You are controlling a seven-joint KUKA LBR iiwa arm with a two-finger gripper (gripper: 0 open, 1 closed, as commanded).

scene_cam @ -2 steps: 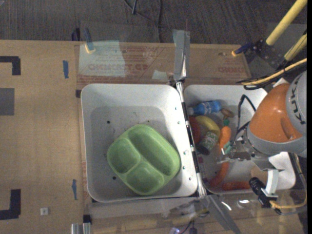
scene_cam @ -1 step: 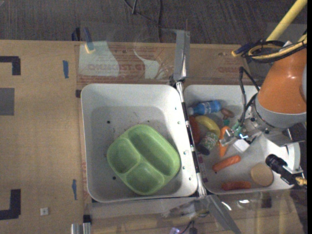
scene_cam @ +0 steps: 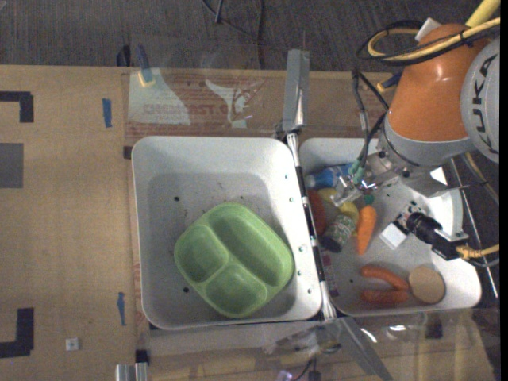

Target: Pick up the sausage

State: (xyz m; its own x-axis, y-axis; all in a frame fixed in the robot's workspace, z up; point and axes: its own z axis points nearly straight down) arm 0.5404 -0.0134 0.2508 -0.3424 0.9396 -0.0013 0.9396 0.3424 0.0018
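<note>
Two shallow white bins sit side by side on the tan table (scene_cam: 63,236). Nearest the camera, along the lower edge of the right-hand white bin (scene_cam: 468,288), lie two reddish-orange sausages: one glossy curved sausage (scene_cam: 383,275) and, just below and almost touching it, a second reddish sausage (scene_cam: 382,297). A round tan disc-shaped object (scene_cam: 427,284) rests at their right ends. The left-hand white bin (scene_cam: 159,173) contains a light green moulded plastic tray with three compartments (scene_cam: 232,259), set at a tilt. Farther back in the right bin, an orange toy carrot (scene_cam: 366,227) stands beside a small dark green-labelled bottle (scene_cam: 341,231), with a yellow piece, a red item and a blue item clustered behind them. Above this cluster hang the jaws (scene_cam: 357,182) of the grey arm, beneath its orange band (scene_cam: 432,94); whether they are open or closed cannot be told.
</note>
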